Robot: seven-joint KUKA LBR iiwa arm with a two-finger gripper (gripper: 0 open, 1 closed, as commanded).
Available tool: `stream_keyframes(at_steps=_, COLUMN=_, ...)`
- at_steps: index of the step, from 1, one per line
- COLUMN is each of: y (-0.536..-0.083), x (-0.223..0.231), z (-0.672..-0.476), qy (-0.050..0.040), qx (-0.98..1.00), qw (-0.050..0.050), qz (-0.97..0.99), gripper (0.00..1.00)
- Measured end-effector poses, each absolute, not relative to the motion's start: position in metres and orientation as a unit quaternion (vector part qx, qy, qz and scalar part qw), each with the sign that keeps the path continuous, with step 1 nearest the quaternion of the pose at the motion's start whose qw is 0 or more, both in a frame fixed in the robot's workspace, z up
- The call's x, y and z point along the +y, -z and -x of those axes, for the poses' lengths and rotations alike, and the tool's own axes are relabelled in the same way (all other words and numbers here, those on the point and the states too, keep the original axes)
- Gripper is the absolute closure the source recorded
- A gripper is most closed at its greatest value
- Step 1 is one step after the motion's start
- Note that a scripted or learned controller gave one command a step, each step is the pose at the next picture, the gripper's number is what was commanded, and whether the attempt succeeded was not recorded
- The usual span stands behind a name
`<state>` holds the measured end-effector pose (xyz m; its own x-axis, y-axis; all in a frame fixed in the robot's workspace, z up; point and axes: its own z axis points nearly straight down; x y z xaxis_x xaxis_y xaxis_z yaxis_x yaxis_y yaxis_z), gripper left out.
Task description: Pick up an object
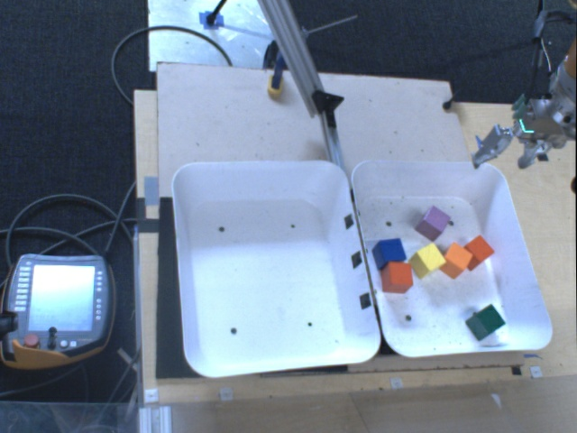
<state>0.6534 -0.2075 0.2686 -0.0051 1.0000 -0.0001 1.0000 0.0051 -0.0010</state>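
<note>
The front rim of the left bin [270, 368] lies nearest the camera, with the right bin [523, 269] touching it along one side on the surface [234, 106]. All the task's objects are found in the right bin. A green cube [486, 321] sits alone near the front corner. A blue cube [389, 252] and a red cube [397, 277] are touching near the dividing wall. A yellow cube [427, 260], an orange cube [457, 258] and a second red-orange cube [479, 248] are set in a row just beside them. A purple cube [435, 222] lies behind the row.

The gripper [510, 144] is seen above the far right corner of the right bin, outside its rim and well apart from every cube. The jaws appear released, with nothing between them. No object is judged lifted; approach, descent, closure and lift are all outstanding.
</note>
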Motion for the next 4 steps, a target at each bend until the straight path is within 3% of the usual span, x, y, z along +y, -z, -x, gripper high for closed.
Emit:
stream_keyframes(at_steps=1, y=-0.271, x=-0.207, z=-0.654, qy=0.0001, qx=-0.709, qw=-0.001, qz=0.705, gripper=0.0)
stream_keyframes(at_steps=4, y=-0.128, x=-0.212, z=-0.65, qy=-0.0005, qx=-0.708, qw=0.0, qz=0.706, gripper=0.0)
